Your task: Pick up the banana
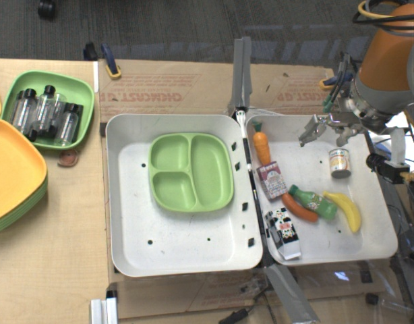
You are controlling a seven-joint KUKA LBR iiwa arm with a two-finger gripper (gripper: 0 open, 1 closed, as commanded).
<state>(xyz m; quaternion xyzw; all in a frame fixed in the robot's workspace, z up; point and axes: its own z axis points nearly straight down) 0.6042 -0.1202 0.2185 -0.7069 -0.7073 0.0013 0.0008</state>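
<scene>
On the brown cardboard [193, 90] behind the 2 white bins there is red printed writing, but it stands upside down from this camera and only part of it can be guessed, so it stays unread. The small carton [286, 233] at the front of the right bin [375, 245] has a black and white cow pattern, and the little box [272, 179] near the divider has a dark red picture; the words on both are too small to read. The label on the small can [340, 162] is also too blurred. The arm's orange band [390, 56] is cut off at the right edge. The claw [327, 130] hangs over the back part of the right bin, and its 2 fingers look spread apart with nothing between them. The banana [348, 210] lies in the front right part of the same bin, well apart from the claw and nearer to the camera, just beside the green bottle [315, 202] and a carrot [299, 206]. Another carrot [261, 147] lies at the divider. The left bin [126, 248] holds a green divided plate [191, 171].
</scene>
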